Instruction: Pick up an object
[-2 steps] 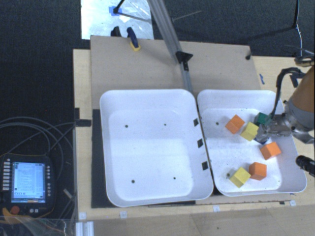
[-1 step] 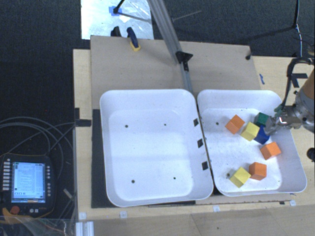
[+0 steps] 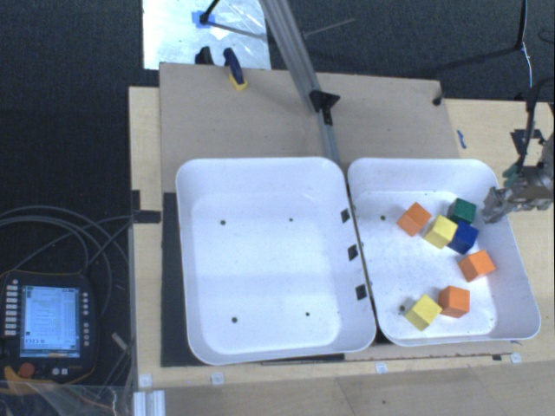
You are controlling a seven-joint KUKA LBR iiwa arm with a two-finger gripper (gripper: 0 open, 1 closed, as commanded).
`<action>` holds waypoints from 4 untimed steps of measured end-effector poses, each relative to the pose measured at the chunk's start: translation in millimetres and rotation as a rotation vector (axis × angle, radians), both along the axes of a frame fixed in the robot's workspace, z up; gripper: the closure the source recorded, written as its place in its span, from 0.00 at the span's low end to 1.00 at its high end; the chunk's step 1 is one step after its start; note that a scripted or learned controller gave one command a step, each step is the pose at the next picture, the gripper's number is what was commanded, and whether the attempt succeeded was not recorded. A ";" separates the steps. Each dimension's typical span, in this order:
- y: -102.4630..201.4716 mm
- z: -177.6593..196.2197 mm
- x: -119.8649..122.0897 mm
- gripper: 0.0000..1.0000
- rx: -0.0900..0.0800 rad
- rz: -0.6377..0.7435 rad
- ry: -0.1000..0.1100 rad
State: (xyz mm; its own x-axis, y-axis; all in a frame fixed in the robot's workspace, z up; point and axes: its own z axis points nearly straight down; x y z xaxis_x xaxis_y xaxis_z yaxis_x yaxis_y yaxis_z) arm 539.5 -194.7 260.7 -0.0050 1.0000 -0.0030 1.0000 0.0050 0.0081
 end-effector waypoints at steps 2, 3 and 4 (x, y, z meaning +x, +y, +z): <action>99.5 -8.1 26.2 1.00 0.004 0.005 0.005; 159.5 -16.1 33.1 1.00 0.005 0.006 0.007; 213.8 -16.9 24.6 1.00 0.006 0.006 0.008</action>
State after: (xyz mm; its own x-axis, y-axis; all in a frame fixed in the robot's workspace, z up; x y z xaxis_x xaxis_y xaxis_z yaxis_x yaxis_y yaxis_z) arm 564.1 19.2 243.8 -0.0112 0.9999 0.0029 0.9999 0.0112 -0.0001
